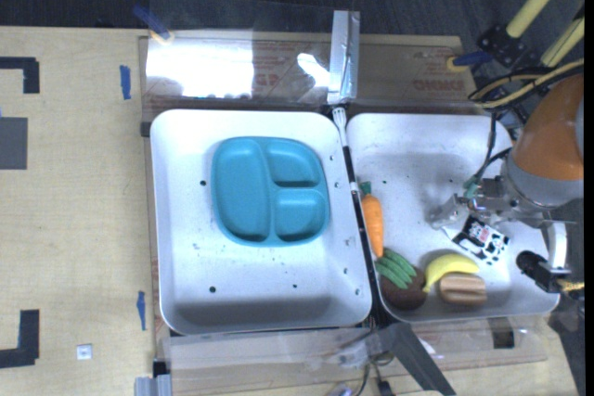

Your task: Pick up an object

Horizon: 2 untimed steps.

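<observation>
Now my gripper, grasp state indiscernible, hovers upper-left of the banana, which lies lengthwise left-to-right below.

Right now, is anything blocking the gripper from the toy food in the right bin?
Nothing visible does. The gripper is over bare floor of the right bin. The banana and bread roll lie just below it in the view, the carrot to its left, with open bin floor between.
</observation>
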Available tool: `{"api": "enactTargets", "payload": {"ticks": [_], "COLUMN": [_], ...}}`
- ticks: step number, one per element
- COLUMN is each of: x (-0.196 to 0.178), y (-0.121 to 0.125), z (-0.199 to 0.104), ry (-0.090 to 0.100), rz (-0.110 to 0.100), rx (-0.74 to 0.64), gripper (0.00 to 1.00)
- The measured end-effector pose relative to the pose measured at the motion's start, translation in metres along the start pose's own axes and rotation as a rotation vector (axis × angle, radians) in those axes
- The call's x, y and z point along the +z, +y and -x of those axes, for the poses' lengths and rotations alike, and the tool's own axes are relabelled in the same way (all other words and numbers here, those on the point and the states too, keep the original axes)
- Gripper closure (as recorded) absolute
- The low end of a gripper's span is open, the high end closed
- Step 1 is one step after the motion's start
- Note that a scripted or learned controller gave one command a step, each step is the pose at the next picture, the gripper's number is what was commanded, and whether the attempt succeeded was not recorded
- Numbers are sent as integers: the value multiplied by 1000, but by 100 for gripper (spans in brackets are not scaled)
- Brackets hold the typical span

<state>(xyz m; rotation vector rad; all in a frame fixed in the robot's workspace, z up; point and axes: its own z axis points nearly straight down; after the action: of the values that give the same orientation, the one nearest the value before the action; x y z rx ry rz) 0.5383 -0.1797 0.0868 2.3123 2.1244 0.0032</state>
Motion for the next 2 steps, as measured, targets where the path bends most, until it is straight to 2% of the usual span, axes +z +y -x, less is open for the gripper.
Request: {"api": "enactTargets", "payload": {"ticks": [1, 2], "x": [-11, -40], "y": [2, 52], "z": [1, -83], "ry": [-2, 1], "rz": [6, 1], "rx": [2, -126], "gripper": [100, 100]}}
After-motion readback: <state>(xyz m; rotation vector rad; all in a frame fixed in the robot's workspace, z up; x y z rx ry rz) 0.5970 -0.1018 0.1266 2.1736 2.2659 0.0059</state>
